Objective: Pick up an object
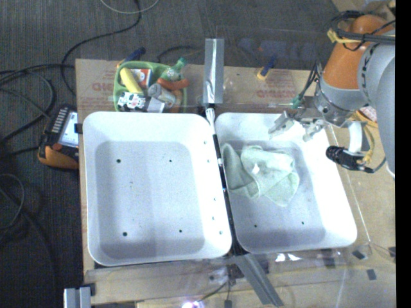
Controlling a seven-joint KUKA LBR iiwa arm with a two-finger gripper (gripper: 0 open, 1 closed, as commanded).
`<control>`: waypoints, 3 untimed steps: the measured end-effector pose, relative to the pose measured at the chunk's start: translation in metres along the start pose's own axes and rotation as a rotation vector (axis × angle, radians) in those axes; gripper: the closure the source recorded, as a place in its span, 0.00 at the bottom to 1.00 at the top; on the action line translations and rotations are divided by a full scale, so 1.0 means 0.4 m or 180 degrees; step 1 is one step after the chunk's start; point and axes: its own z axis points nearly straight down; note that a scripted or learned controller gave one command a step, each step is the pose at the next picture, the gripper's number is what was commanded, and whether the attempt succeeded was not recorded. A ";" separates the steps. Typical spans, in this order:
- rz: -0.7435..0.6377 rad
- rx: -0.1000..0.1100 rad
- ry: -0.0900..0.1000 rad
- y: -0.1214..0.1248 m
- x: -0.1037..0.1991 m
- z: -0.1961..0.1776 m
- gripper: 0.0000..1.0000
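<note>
A crumpled pale green cloth point(263, 173) lies in the right bin point(334, 223), toward its upper left part. My gripper point(295, 126) hangs over the far right corner of that bin, up and to the right of the cloth and apart from it. Its two metal fingers point(280, 123) are spread, with nothing between them. The grey arm with its orange band point(350, 50) comes in from the upper right.
The left bin point(103, 236) sits beside the right one. A green basket point(149, 87) of small toys stands behind the left bin. A metal post point(213, 72) rises at the back between the bins. Cables and an orange device point(54, 143) lie on the floor to the left.
</note>
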 end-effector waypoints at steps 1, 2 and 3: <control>-0.0039 0.0003 0.0004 -0.064 -0.130 0.145 0.00; -0.0358 -0.0042 0.0018 -0.070 -0.125 0.208 0.00; -0.0730 -0.0071 -0.0026 -0.115 -0.102 0.205 0.00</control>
